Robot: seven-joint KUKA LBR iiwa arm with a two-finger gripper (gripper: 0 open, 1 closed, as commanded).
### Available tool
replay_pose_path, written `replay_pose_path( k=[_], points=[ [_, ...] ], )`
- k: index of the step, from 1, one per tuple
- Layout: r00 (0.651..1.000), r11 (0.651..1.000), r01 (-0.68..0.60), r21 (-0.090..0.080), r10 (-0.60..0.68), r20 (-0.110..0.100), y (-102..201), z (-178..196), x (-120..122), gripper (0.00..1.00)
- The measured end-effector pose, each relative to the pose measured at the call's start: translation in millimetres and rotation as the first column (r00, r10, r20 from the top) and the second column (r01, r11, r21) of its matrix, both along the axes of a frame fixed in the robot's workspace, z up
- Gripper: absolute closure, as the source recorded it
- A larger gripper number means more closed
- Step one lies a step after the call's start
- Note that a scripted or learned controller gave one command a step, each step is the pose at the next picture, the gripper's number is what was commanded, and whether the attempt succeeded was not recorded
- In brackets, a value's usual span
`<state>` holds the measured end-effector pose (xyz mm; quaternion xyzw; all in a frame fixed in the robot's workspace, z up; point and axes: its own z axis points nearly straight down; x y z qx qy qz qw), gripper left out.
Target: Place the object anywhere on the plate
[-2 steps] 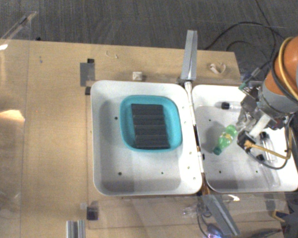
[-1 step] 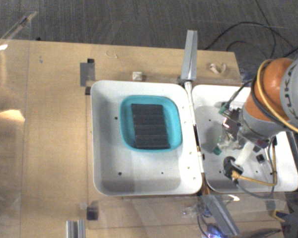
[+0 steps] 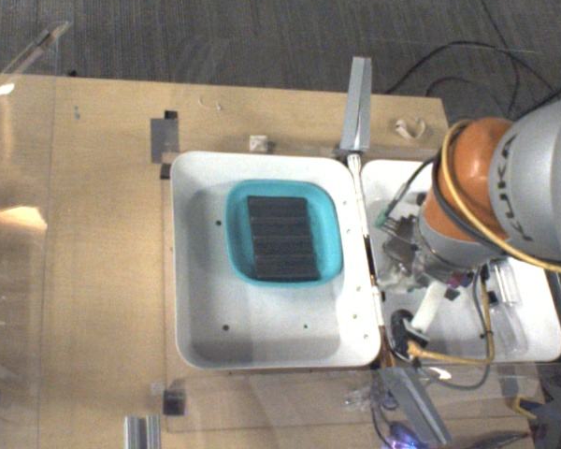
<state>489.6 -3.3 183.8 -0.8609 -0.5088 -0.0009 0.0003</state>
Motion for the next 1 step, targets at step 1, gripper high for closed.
replay_pose_path(
  k=[1],
  points=[
    [1.000, 1.000, 0.001, 0.000, -0.001, 0.000, -0.4, 0.1, 0.0, 0.00]
  ],
)
